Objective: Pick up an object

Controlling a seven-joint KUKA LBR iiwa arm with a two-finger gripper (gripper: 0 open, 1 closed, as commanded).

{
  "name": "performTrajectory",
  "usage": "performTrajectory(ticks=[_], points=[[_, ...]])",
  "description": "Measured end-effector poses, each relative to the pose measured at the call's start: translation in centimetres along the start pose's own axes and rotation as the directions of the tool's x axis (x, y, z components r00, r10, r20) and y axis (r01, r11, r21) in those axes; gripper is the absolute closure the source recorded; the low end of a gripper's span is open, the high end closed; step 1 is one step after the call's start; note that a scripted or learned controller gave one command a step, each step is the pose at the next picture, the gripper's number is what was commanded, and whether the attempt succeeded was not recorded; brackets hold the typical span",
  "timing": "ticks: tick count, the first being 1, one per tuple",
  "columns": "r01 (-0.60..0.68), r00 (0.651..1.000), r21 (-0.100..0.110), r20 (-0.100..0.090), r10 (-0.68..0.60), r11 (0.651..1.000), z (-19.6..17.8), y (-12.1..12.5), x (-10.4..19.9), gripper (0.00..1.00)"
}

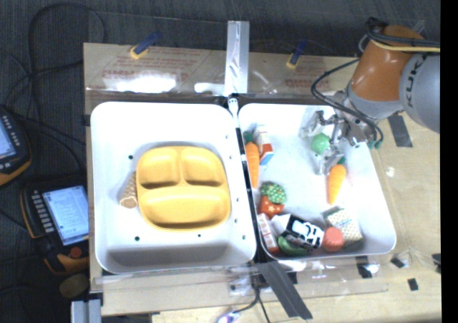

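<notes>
Left bin: yellow compartmented plastic tray (183, 187) at centre-left of frame. Right bin: pincer (330, 140) at upper right, closed around small green ball (320, 144), just above orange toy carrot (335, 181). Risk: round ball squirts from fingertips on lift, since contact area looks slight.

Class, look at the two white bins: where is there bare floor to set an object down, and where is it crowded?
Left bin: bare strips surround the yellow tray, widest along the near edge. Right bin: a bare patch lies mid-floor between the left carrot and the carrot under the gripper. Its near-left corner is crowded with toys.
</notes>
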State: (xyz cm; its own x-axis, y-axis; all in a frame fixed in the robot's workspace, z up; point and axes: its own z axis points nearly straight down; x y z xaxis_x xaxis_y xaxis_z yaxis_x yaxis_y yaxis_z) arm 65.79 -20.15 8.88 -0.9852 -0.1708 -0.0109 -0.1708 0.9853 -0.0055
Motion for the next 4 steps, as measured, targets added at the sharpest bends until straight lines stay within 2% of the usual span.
performTrajectory(ticks=[1,2,3,4], points=[[0.052,0.999,-0.001,-0.003,-0.052,0.999,-0.2,1.1,6.8,0.0],[0.053,0.999,0.005,0.003,-0.053,0.999,-1.3,1.1,6.5,1.0],[0.054,0.999,0.005,0.003,-0.054,0.999,-1.3,1.1,6.5,0.0],[0.043,0.999,0.002,0.001,-0.043,0.999,-0.2,2.7,7.0,0.0]])
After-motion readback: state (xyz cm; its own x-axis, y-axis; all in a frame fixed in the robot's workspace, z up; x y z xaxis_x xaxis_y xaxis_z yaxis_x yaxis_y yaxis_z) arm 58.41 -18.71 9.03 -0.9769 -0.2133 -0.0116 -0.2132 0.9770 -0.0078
